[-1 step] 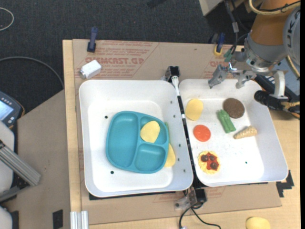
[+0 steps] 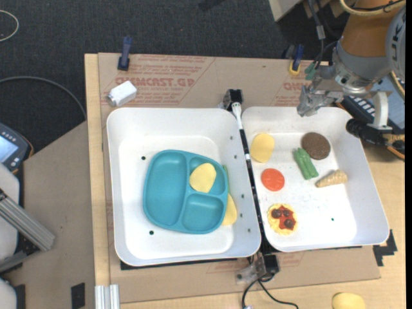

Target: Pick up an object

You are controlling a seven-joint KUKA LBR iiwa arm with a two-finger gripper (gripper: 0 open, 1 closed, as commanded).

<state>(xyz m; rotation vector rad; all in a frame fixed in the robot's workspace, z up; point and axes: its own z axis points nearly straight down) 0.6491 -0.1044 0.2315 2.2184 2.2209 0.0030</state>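
Note:
My gripper (image 2: 311, 103) hangs over the far edge of the right bin (image 2: 360, 230), with nothing seen in it. Just in front of it lies a brown round patty (image 2: 316, 145). A green stick (image 2: 306, 163) and a tan wedge (image 2: 331, 179) lie next to the patty. Toward that bin's left side are a pale yellow disc (image 2: 262, 147), a red disc (image 2: 273, 179) and a small pizza (image 2: 282, 218). The left bin (image 2: 129, 147) holds a teal divided plate (image 2: 174, 195) with a yellow piece (image 2: 203, 177) on it. Another yellow piece (image 2: 230, 212) lies at the plate's right edge.
A black clip and rod (image 2: 236, 108) run along the seam between the bins. A small white block (image 2: 122, 93) and two blue clamps (image 2: 124, 53) (image 2: 296, 60) sit on the cardboard behind the bins. A yellow object (image 2: 347, 300) lies off the bench at bottom right.

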